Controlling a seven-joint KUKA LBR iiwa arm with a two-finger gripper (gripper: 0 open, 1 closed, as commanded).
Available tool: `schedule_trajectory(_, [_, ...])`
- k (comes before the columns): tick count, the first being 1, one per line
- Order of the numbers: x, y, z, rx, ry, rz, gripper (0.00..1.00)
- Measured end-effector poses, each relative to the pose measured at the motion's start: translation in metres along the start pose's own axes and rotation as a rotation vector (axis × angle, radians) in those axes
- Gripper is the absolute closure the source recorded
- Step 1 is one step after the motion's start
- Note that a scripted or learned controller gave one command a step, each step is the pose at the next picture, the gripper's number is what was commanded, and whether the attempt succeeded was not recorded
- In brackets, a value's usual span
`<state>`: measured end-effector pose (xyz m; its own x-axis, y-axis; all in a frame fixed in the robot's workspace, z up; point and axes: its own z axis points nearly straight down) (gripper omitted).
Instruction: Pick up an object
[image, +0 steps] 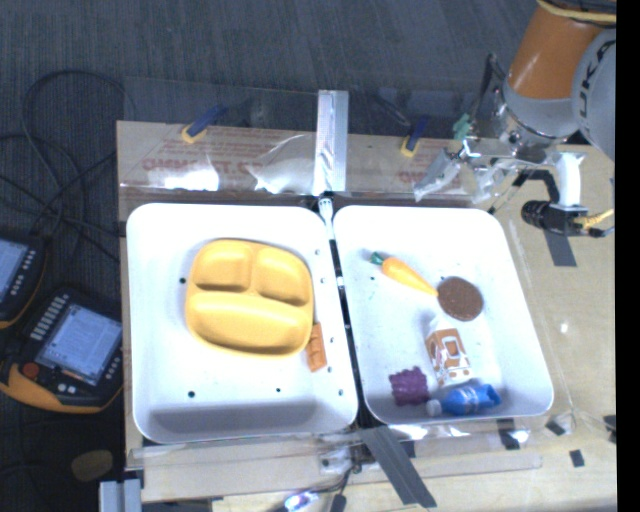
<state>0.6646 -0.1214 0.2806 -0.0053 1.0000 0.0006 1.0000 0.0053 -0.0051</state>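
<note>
Gripper (470, 170) parked past right bin (520, 290) rim, 1 o'clock; finger state cannot tell. Nothing held. Candidates in right bin: carrot (405, 271) at 10, brown disc (461, 297) centre, carton (447, 354), bottle (468, 399), purple toy (407, 386) clustered at 6. Yellow tray (249, 296) fills left bin (160, 380).

No lettering can be read; the arm's (590, 70) grey casing bears only cut-off dark marks.

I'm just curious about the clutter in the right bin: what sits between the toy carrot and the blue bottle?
In the camera view, a round brown disc and an orange-and-white carton lie between the orange toy carrot and the blue bottle.
</note>
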Motion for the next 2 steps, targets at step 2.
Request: schedule_trajectory(2, [0.004,-0.025,0.193,-0.011,-0.004,0.002,0.0])
